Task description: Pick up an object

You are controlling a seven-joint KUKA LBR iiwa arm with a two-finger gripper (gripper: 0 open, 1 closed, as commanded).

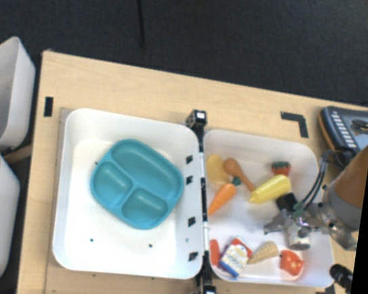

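Hovering low in the right bin (266,148), the gripper (290,224) has its jaws spread, nothing between them. Just below lies an ice-cream cone (263,251); the yellow corn (271,189) sits just above. Both look like light, hard, slick plastic toys; I'd grip the cone across its middle.

A pale wooden bench (144,92) carries two shallow white plastic bins. The left bin (62,227) and right bin (259,145) touch.

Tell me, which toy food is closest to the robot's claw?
The yellow toy, probably corn. It lies just above the gripper in the right bin. The carrot and the ice cream cone lie farther off.
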